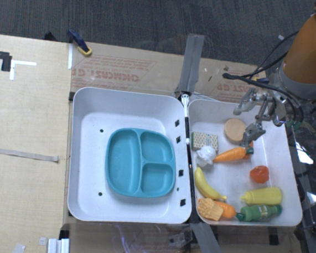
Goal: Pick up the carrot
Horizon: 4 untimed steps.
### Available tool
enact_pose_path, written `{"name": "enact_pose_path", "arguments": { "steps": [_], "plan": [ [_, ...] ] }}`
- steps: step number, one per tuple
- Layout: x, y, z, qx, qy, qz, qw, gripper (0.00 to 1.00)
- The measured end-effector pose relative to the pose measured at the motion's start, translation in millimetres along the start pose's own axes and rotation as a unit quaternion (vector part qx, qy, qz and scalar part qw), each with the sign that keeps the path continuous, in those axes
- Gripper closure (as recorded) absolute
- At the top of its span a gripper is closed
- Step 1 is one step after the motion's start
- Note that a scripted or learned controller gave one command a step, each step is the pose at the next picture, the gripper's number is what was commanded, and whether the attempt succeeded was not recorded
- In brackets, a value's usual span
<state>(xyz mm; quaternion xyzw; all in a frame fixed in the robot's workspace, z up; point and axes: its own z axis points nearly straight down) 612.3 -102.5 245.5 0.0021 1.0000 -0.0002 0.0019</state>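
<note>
a grey robot arm with an orange band reaches in from the right over a bench that carries two shallow white bins side by side. the left bin [77, 160] holds a teal divided plate [141, 163]. the right bin [288, 158] is crowded with toy food, and the carrot [232, 154] lies near its middle, orange, slanting with its thick green-topped end up to the right and its point down to the left. a round tan disc [235, 130] sits just above it, a crumpled white wrapper [205, 154] is just beside its tip, a patterned cracker [204, 140] lies above that, and a red tomato [259, 173] is below to the right; a banana [207, 184], a yellow bottle [262, 195] and a green bottle [258, 212] lie further down. the pincer [250, 135] hangs just over the carrot's thick end, and from this slant i cannot tell how far open it is or whether it has hold of anything. to do this step well, it seems wise to centre over the carrot's body rather than its very end, turn across its slant, and come down clear of the disc and tomato before closing.
</note>
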Motion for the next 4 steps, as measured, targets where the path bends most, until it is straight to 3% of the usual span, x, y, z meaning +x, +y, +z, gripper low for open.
{"name": "enact_pose_path", "arguments": {
  "steps": [1, 2, 3, 4],
  "plan": [
    [8, -17, 134, 0.000, -0.001, -0.060, 0.9982, 0.00],
    [36, -44, 152, 0.000, -0.001, 0.137, 0.9905, 0.00],
    [48, -21, 152, 0.000, 0.000, 0.272, 0.9624, 0.00],
    [46, -20, 142, 0.000, -0.003, 0.270, 0.9628, 1.00]
  ]
}}
